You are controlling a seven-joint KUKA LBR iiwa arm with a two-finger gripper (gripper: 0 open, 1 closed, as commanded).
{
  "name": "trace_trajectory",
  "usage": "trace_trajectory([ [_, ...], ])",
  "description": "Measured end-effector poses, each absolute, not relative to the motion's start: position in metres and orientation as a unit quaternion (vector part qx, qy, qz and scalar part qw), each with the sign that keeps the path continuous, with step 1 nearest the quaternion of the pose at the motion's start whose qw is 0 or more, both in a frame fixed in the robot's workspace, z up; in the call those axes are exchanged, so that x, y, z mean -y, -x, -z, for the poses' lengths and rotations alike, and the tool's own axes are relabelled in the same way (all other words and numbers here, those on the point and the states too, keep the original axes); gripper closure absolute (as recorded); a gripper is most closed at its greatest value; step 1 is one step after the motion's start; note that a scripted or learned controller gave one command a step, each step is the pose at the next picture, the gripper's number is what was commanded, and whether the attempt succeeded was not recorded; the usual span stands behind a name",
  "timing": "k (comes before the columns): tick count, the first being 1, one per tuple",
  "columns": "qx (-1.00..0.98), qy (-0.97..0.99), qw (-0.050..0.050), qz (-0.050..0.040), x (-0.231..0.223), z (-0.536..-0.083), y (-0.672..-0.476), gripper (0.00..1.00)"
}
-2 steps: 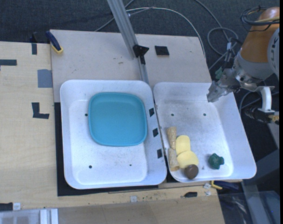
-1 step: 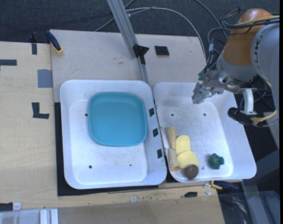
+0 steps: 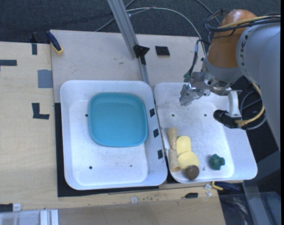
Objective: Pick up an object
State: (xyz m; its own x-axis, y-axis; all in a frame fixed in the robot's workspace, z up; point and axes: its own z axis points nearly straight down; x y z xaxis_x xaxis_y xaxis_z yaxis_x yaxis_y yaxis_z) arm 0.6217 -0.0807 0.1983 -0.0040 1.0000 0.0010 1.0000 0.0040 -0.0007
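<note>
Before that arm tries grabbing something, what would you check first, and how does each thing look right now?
1. Things within reach in the right bin: ok, a yellow piece, a brown ball, a green toy.
2. Gripper above that bin: ok, over its far end.
3. Gripper carrying nothing: cannot tell.
4. Things spaced for a clean grab: not ok, yellow and brown pieces touch.
5. Blue plate clear of the path: ok, in the left bin.
</note>
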Motion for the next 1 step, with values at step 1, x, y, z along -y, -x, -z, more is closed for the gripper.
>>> trace_trajectory([
  [1, 0.709, 0.706, 0.001, 0.0001, 0.0335, -0.198, -0.6156, 1.0],
])
